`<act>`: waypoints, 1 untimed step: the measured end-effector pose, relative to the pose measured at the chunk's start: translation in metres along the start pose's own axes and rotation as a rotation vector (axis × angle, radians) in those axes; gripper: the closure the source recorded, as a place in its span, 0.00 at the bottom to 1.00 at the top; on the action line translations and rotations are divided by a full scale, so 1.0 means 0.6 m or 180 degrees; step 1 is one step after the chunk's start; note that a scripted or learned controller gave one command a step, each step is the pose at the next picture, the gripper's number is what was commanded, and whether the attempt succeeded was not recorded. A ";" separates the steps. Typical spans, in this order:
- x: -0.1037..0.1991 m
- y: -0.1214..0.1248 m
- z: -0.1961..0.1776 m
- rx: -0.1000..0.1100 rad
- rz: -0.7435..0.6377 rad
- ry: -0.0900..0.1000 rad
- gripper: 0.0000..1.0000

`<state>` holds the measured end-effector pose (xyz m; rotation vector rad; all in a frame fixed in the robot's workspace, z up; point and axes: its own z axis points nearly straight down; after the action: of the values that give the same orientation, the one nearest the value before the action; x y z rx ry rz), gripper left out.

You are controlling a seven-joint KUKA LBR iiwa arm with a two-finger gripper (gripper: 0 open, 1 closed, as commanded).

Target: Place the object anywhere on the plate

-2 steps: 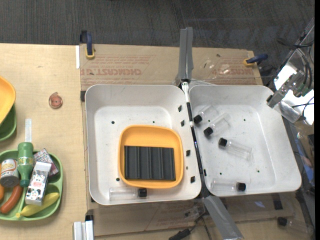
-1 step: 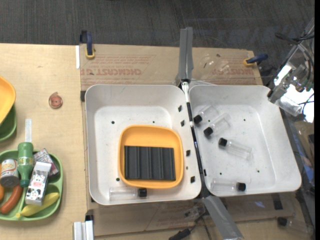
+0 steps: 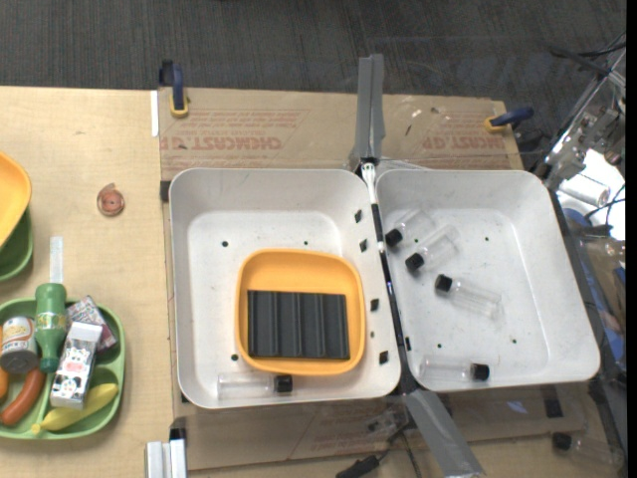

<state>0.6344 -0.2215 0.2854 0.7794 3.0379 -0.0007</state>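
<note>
This is looking like a robotics lab or test workshop rather than a home: two shallow white bins (image 3: 478, 357) are sitting side by side on cardboard sheets (image 3: 269, 132) that clamps (image 3: 175, 93) are pinning to a pale wooden bench (image 3: 90, 147). Dark carpet (image 3: 299, 18) is running behind the bench, and cables and metal framing (image 3: 597, 118) are crowding the right side. Toy food on a green tray (image 3: 100, 406) is lying at the left, suggesting staged test props.
</note>
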 end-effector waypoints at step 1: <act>0.000 0.000 0.000 0.0000 0.0000 0.0000 0.00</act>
<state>0.6344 -0.2216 0.2854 0.7793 3.0379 -0.0005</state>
